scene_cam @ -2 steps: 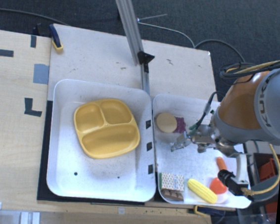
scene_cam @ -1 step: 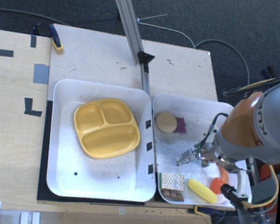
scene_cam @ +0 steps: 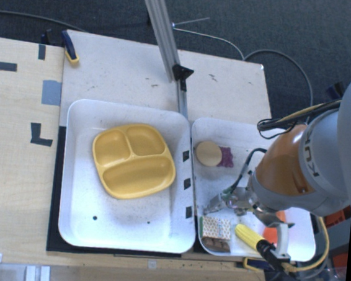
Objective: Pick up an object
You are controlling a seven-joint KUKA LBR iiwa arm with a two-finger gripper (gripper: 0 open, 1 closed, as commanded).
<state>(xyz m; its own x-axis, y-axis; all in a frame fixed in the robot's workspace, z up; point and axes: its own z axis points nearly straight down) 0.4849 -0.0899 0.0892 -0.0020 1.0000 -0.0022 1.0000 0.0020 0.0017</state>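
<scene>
Two bins [scene_cam: 74,157], no legible labels; arm [scene_cam: 297,168] over rt bin

Dark carpeted floor [scene_cam: 287,24] is seen behind the bench, w/ thin cables [scene_cam: 278,57] trailed across it. The light wood bench [scene_cam: 12,151] is marked w/ grey tape patches [scene_cam: 51,92]; an aluminium post [scene_cam: 162,26] is mounted at its rear.

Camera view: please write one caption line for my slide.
KUKA arm's end effector low over the right bin, near a screwdriver; yellow divided plate in the left bin.
</scene>
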